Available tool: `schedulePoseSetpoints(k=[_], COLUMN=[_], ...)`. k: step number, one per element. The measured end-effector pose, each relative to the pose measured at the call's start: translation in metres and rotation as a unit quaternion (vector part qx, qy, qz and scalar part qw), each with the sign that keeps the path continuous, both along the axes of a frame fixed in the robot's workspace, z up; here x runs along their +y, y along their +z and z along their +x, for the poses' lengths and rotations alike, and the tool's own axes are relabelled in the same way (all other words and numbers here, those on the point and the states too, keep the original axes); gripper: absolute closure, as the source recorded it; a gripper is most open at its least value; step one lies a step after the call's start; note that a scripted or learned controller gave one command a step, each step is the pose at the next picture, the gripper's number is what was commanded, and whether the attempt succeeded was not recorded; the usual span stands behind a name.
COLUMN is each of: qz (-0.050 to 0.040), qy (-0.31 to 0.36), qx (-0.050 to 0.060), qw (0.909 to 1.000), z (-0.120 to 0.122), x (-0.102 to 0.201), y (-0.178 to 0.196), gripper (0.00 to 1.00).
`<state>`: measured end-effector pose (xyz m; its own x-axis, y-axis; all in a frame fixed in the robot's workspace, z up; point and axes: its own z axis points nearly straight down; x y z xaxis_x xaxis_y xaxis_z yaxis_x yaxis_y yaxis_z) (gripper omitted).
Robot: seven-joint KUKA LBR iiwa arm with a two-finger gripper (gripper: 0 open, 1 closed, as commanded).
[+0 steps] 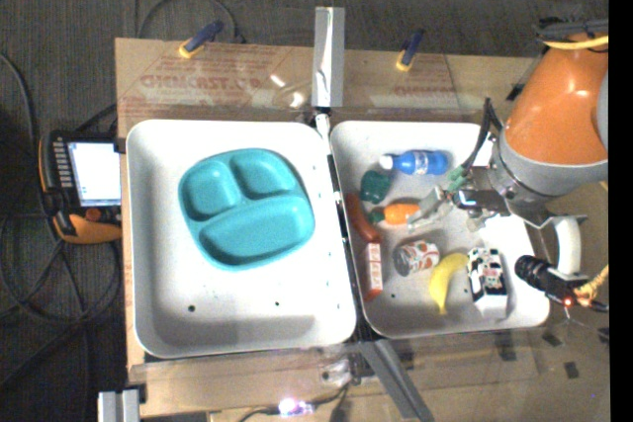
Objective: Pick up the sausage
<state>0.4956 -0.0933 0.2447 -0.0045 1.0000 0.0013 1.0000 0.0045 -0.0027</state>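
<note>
Sausage lies along the right bin's left wall, long axis running up-down the view; my gripper hovers to its right over the orange carrot. Finger state: cannot tell.

One fixed camera looks down aslant on both bins

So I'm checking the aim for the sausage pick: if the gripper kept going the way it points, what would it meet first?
Probably the orange carrot-like item, just ahead of the gripper. The sausage lies beyond it by the right bin's left wall. Height is unclear.
</note>
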Motion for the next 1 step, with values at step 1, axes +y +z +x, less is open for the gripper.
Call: schedulePoseSetpoints(k=[1], qz=[-0.0004], qy=[-0.016], qx=[0.0], qw=[0.9999], z=[0.0462], x=[0.0498], y=[-0.0623], gripper=[0.0])
